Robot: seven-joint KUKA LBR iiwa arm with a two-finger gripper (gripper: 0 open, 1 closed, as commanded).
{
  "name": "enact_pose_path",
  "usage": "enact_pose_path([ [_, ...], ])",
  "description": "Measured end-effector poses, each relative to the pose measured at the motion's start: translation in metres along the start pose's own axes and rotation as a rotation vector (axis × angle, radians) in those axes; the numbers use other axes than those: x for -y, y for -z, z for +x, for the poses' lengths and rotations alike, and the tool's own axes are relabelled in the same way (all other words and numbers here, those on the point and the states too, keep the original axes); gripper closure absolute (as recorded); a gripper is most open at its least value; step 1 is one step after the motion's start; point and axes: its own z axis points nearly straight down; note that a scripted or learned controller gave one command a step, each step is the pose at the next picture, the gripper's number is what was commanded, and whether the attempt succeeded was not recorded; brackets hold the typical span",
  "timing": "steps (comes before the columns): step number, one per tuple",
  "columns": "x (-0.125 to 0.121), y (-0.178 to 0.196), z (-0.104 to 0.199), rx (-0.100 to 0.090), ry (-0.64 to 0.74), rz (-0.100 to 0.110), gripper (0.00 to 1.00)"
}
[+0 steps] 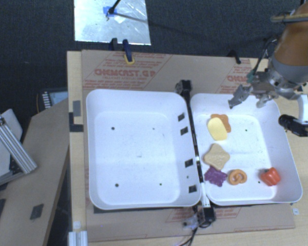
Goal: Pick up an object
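The right bin (277, 137) holds several small toy foods: a yellow piece on an orange one (218, 127), a tan bread slice (216, 157), a purple piece (214, 176), an orange swirl (237, 177) and a red pepper (270, 176). My gripper (250, 98) hangs over the bin's far edge, above and to the right of the yellow piece. Its two grey fingers (238, 97) are spread apart with nothing between them.
The left bin (138, 147) lies beside the right one, with a black divider strip (191, 137) between them. A shiny metal sheet (112, 14) lies at the back left. A black fitting (292, 123) sticks out at the right bin's right edge.
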Motion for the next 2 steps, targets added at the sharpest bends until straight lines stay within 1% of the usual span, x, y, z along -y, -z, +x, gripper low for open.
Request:
enact_pose_path([
  [1, 0.036, -0.120, 0.028, -0.003, -0.002, 0.012, 0.00],
  [2, 0.057, 0.001, 0.076, -0.002, 0.006, -0.010, 0.00],
])
